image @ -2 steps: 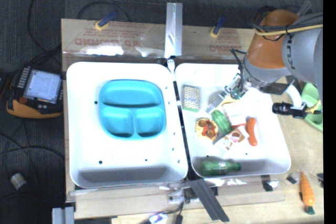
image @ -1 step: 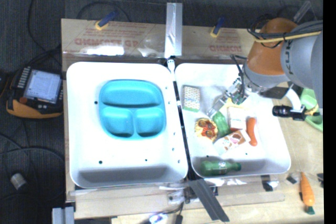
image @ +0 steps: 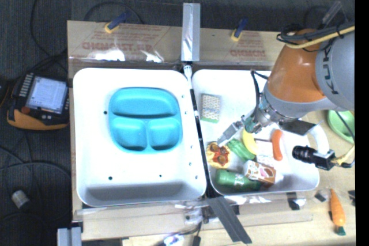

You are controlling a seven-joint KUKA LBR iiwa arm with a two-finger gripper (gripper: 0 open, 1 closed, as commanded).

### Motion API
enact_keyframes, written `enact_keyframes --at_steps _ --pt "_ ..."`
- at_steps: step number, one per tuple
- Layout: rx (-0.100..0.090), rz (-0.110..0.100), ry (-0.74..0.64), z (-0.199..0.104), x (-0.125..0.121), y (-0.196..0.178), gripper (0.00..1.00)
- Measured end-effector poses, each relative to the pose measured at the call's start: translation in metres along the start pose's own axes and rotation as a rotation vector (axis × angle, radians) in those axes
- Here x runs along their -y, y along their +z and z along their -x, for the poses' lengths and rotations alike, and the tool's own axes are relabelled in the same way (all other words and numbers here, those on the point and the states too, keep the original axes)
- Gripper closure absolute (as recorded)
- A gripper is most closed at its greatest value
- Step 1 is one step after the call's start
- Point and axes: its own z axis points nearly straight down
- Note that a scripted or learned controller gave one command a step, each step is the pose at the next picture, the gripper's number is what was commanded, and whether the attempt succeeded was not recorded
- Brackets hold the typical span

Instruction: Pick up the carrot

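- Carrot (image: 277, 145) lies in the right bin (image: 230, 84), a slim orange piece pointing roughly up and down in the picture, just right of the main heap of items
- Gripper (image: 237, 131) sits low over that heap, left of the carrot, with the banana (image: 248, 143) just beside it; it looks set over the clutter rather than over the target
- Whether it is open or closed I cannot tell, and nothing shows clearly gripped
- Clutter crowds the bin's lower half: a green bottle (image: 236, 181) on its side, a small carton (image: 260, 171) touching it, a red-and-yellow packet (image: 218, 154), a sponge (image: 211, 106) further up alone
- Carrot has some bare floor on its right side, which I judge gives room for a grasp across its narrow width
- Arm (image: 297, 80) reaches in from the right and hangs over the bin's upper right, so a short shift to the right would bring the tool over the target
- Left bin (image: 86, 124) holds a blue tray (image: 145, 118), well apart from the action
- Another carrot-like thing (image: 337, 211) lies outside on the bench, bottom right; I judge it harder to reach
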Motion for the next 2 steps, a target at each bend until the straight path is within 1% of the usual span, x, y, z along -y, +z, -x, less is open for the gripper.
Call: enact_keyframes --at_steps 1,2 --pt "0.004 -0.001 0.326 0.073 0.016 -0.044 0.00" --pt "0.004 -0.002 0.331 0.049 -0.018 -0.033 0.00"
